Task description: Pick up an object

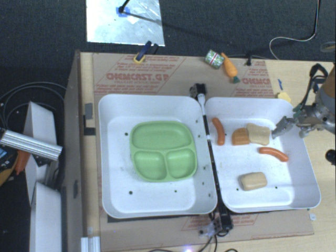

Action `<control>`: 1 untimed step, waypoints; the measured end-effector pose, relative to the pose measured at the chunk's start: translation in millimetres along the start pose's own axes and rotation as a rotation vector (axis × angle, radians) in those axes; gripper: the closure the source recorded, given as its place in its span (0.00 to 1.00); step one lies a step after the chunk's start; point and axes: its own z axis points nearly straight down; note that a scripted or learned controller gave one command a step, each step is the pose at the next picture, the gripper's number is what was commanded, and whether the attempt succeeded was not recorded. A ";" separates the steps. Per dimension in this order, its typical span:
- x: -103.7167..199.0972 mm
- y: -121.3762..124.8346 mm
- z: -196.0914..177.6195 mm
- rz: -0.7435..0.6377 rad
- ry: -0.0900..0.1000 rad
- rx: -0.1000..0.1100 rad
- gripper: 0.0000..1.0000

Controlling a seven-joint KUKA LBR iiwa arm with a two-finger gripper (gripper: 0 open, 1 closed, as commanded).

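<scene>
Gripper [279,126]: fingers' state unclear, just right of beige piece [258,134].
Right bin [310,185]: sausages, bread pieces.
Left bin [113,193]: green tray [163,150].

Red lettering "CHEMCAST GP" is printed on the brown cardboard sheet [131,70], upper left; repeated, partly legible, upper right.

We see our arm [326,96] reach in from the right, end effector [281,126] low, pointing left.
</scene>
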 end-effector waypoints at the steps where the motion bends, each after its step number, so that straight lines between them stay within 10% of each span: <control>1: 64.1 -34.5 71.6 -0.001 0.001 0.002 0.00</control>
